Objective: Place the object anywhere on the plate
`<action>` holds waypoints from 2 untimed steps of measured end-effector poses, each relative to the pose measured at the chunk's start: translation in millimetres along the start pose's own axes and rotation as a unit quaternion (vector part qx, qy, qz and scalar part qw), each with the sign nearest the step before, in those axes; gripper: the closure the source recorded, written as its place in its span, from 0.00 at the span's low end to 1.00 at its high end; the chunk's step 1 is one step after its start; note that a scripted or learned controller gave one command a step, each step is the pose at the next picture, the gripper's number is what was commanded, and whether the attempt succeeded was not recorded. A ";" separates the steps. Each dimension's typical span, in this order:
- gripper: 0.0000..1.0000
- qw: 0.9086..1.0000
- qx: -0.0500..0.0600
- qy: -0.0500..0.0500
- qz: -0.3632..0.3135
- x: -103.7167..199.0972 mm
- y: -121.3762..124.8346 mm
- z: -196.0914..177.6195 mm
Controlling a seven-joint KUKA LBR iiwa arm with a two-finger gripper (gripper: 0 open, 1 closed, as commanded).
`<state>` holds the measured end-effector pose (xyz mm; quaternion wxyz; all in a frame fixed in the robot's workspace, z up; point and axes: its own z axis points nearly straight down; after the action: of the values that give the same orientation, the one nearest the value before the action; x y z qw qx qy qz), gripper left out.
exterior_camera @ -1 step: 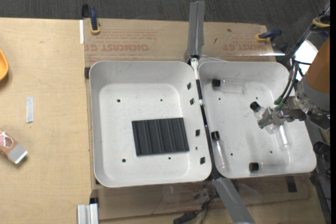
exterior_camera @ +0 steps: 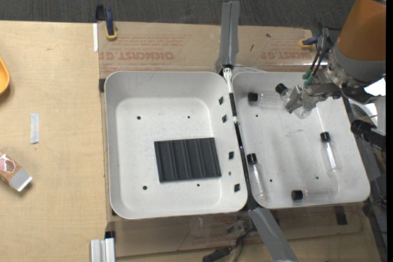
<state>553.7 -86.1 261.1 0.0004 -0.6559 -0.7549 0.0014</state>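
We note two white bins on the table (exterior_camera: 49,70). The left bin (exterior_camera: 123,95) carries a dark ribbed plate (exterior_camera: 186,159). The right bin (exterior_camera: 350,187) holds clear tubes with black caps: one (exterior_camera: 328,149) at right, one (exterior_camera: 254,172) by the left wall. The gripper (exterior_camera: 301,102) hangs over the right bin's upper part; we cannot tell its state. Cardboard (exterior_camera: 159,51) behind reads, mirrored, roughly "CHEMCNZT".
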 end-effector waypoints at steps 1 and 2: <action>1.00 0.997 -0.001 0.000 -0.083 86.2 15.3 -55.2; 1.00 0.979 -0.001 0.000 -0.203 175.6 28.4 -55.3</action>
<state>557.4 91.8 316.0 -0.0002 -0.4889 -0.8723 0.0010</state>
